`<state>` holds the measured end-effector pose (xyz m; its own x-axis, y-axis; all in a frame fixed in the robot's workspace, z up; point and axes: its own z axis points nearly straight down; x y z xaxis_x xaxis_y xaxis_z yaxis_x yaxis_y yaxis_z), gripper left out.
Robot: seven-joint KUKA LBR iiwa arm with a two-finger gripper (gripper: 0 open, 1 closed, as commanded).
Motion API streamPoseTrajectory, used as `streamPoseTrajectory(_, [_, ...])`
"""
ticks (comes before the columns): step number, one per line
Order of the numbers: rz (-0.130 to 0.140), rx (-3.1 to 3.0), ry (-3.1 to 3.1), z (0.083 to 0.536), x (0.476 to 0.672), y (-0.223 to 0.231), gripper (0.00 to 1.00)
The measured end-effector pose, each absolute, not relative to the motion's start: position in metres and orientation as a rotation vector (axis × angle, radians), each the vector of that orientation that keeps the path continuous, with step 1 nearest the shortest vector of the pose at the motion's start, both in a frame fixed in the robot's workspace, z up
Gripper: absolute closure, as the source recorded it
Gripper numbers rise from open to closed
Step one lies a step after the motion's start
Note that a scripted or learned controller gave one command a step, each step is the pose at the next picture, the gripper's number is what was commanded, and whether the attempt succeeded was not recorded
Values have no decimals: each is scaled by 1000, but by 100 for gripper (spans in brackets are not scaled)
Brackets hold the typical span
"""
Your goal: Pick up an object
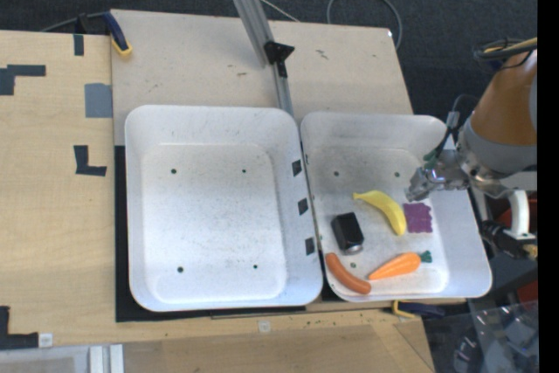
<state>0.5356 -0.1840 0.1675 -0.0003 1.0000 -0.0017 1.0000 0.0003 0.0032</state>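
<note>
Your jaws (422, 185) hang low over the right bin (367, 131), just above the purple piece (419, 218) and beside the banana (384, 210); you cannot tell from this slant whether they are spread or pressed together, and nothing shows between them. Every candidate sits bunched in that bin's near half: black block (348, 231), carrot (397, 265), sausage (347, 274). That likely explains the short reach. The left bin (210, 122) lies alongside on the surface (201, 57).
</note>
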Motion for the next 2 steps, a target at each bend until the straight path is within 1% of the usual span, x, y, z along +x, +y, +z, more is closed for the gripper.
streamPoseTrajectory(1, [4,2215,2220,230,541,-181,100])
streamPoseTrajectory(2, [3,2216,2220,283,542,-181,100])
